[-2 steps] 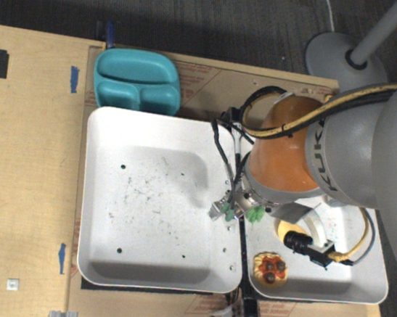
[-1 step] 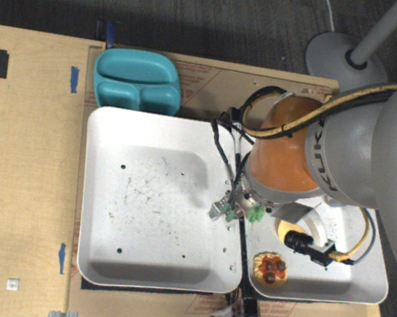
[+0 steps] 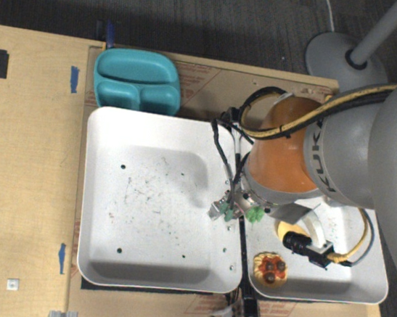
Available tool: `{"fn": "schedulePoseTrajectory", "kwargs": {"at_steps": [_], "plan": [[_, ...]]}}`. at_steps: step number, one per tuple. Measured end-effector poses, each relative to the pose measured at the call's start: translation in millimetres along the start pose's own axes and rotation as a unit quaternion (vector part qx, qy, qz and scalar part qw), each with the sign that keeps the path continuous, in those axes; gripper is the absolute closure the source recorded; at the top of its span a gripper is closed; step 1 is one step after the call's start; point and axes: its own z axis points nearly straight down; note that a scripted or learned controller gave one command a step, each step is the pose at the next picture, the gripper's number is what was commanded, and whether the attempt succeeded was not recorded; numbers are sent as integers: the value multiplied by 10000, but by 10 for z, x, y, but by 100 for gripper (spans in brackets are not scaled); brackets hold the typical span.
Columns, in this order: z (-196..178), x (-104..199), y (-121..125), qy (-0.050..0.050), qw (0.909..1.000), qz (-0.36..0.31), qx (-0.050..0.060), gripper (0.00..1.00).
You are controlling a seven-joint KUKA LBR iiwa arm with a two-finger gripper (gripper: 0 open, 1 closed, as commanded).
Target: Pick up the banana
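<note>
Hovering with the end effector (image 3: 241,211) over the seam between both bins, open or closed impossible to tell, likely lining up on the banana (image 3: 288,226) half-hidden beneath the wrist in the right bin (image 3: 367,289), toward the tabletop's right edge.

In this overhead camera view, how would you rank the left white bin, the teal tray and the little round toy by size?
Largest to smallest, as they look in the camera view:
1. left bin
2. teal tray
3. round toy
The differences are wide, so the camera's slant does not put the order in doubt.
</note>
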Motion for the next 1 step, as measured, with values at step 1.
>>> {"fn": "schedulePoseTrajectory", "kwargs": {"at_steps": [1], "plan": [[3, 7, 0, -9, 10000, -8, -7, 100]]}}
